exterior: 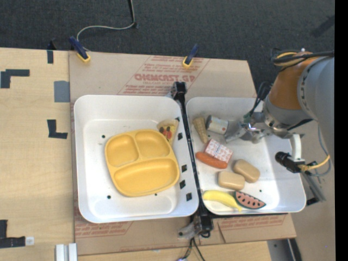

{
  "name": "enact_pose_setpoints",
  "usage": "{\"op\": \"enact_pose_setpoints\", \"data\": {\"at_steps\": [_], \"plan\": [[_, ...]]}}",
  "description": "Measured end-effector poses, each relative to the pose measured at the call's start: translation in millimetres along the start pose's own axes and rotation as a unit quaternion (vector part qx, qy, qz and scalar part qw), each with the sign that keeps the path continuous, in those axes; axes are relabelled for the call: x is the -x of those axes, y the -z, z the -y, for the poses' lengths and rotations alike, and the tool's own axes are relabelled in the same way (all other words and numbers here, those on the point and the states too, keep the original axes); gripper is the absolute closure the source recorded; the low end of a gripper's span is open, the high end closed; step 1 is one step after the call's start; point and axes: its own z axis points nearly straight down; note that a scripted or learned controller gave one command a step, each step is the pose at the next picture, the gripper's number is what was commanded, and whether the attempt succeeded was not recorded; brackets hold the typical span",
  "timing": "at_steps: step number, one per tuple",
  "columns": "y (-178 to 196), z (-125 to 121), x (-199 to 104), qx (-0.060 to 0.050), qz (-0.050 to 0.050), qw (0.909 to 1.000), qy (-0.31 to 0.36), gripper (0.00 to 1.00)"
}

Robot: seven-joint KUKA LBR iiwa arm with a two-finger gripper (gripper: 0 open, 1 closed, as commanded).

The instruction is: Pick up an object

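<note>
You're at the approach step: the gripper [239, 130] sits low in the right bin [283, 200], beside the small metal can [217, 125] (fingers' spread, I cannot tell). Next: centre, close, lift.

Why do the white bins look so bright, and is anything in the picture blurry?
In the camera view, even overhead light washes out the white bins, so shadows stay soft and short beside the yellow tray. The toy foods are fairly sharp; the gripper looks slightly smeared, and the arm at the right edge is soft.
</note>
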Motion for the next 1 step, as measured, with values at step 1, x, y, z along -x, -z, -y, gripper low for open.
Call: {"op": "enact_pose_setpoints", "data": {"at_steps": [1], "plan": [[-4.8,-49.4,-51.5,-0.027,0.002,0.9996,0.002,0.0]]}}
